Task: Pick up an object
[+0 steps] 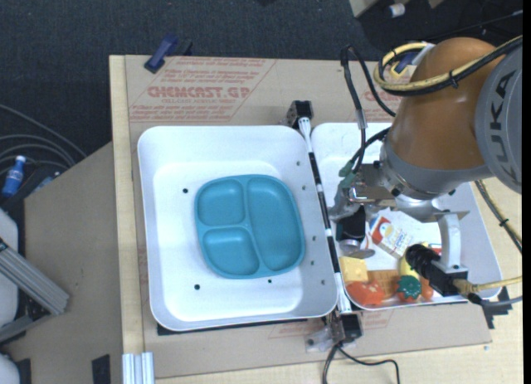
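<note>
The arm hangs low over the right bin [485, 233], its hand [353, 208] down at the bin's left wall; how its grip is set I cannot tell. The small objects [386, 279] crowd the lower right of the frame. Best now: pick one clear of its neighbours, centre over it, descend straight. The blue divided plate [248, 225] fills the left bin [166, 208].

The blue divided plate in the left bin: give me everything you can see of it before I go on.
The blue divided plate is a rounded rectangle in turquoise, looking like smooth plastic. Raised ridges split it into three compartments: two on its left half, one longer one on the right. All three look bare. It lies flat, right side up, slightly rotated, near the middle of the left bin, touching only the bin's floor. The gripper is over the right bin, apart from it.
</note>
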Robot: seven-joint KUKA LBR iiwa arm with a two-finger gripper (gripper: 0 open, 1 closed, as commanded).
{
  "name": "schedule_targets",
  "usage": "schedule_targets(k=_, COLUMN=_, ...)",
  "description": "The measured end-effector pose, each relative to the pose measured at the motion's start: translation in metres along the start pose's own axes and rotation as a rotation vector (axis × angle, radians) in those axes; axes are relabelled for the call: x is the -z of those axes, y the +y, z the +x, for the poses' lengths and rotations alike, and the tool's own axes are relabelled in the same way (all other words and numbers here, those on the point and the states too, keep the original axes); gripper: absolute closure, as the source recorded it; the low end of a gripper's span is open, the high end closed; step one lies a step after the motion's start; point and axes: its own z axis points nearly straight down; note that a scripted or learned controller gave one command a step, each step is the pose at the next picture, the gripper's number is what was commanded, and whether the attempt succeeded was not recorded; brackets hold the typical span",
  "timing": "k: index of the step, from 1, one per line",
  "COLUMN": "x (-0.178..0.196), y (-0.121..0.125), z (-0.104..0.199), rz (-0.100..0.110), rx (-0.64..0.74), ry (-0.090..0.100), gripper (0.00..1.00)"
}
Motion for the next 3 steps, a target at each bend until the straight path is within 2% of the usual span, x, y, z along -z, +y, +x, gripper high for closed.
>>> schedule_targets(k=1, x=0.011, y=0.000, z=-0.062, rz=-0.002, rx=-0.002, ry=-0.001, gripper=1.00)
schedule_targets(k=2, x=0.003, y=0.000, z=-0.048, rz=0.002, rx=0.000, ry=0.000, gripper=1.00)
schedule_targets(k=3, x=0.006, y=0.000, z=-0.057, rz=0.000, rx=-0.001, ry=-0.001, gripper=1.00)
